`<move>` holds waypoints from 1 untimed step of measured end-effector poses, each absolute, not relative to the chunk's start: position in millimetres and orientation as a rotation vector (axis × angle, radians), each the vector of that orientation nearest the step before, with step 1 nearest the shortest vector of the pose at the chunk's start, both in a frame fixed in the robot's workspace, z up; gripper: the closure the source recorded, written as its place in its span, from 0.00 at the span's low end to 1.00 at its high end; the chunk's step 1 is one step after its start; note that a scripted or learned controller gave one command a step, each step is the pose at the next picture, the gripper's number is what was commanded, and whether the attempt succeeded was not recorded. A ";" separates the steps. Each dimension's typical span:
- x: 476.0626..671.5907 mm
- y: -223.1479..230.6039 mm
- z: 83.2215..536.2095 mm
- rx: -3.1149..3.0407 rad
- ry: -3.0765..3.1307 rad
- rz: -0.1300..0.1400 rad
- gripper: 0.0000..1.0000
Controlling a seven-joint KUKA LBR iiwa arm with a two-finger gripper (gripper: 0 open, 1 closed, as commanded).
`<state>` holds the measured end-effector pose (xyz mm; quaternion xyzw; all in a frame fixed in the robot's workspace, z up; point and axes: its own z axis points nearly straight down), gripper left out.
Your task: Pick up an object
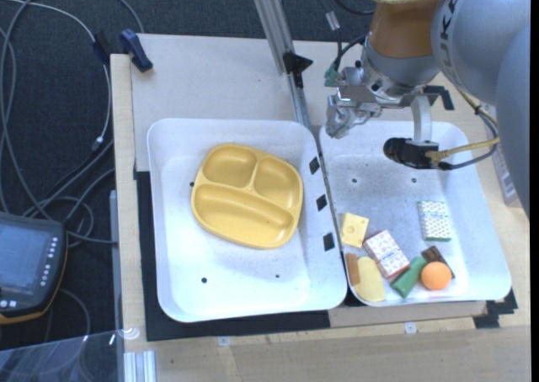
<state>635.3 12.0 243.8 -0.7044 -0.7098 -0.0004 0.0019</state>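
Closest to the camera, the desk (210, 65) carries two white bins side by side. Left bin (168, 204) holds a yellow tray (247, 195). Right bin (472, 204) has its objects bunched at the near edge: a patterned box (434, 220), a red-and-white box (386, 253), a cheese wedge (354, 229), a yellow piece (369, 278), an orange ball (435, 276) and a green block (409, 276). The arm (438, 10) hangs over the right bin's far corner, its gripper (341, 122) near the dividing rim, well apart from the objects and holding nothing; how wide it stands I cannot tell. The pick looks not yet begun. Next, I judge, it must travel toward the near edge and descend over one object.
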 end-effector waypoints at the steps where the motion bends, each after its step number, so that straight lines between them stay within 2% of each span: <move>1: 625.9 69.4 232.9 -2.211 -2.226 0.001 1.00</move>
